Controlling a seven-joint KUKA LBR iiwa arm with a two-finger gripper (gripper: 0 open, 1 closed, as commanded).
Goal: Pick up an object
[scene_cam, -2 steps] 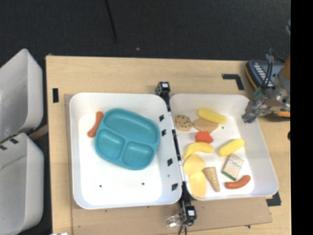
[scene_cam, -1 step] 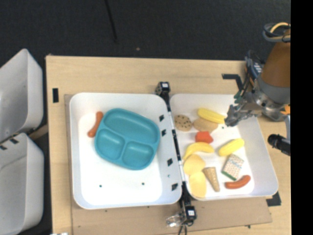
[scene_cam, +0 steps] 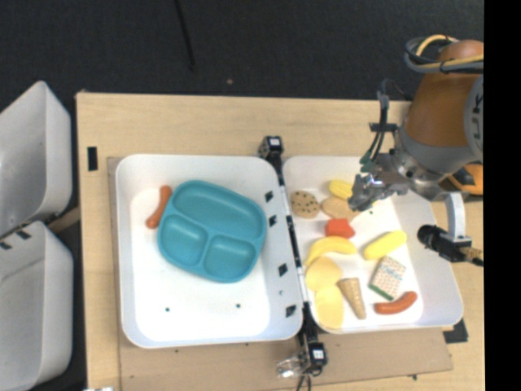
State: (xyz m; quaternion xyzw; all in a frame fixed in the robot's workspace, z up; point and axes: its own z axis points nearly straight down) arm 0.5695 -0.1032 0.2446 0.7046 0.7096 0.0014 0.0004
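Observation:
The right bin [scene_cam: 435, 300] holds several toy foods. Among them are a chocolate-chip cookie [scene_cam: 304, 204], a yellow lemon-like piece [scene_cam: 339, 189], a tan piece [scene_cam: 333, 208] and a red piece [scene_cam: 340, 228]. My gripper [scene_cam: 364, 194] hangs low over the back of this bin, just right of the yellow and tan pieces and above the red one. I see nothing clearly held in it.
Also in the right bin are a banana [scene_cam: 334, 247], a yellow wedge [scene_cam: 384, 243], a cracker packet [scene_cam: 387, 277], a sausage [scene_cam: 396, 302], a cone [scene_cam: 352, 296] and yellow discs [scene_cam: 324, 274]. The left bin [scene_cam: 138, 300] holds a blue divided plate [scene_cam: 212, 230] and an orange sausage [scene_cam: 159, 207].

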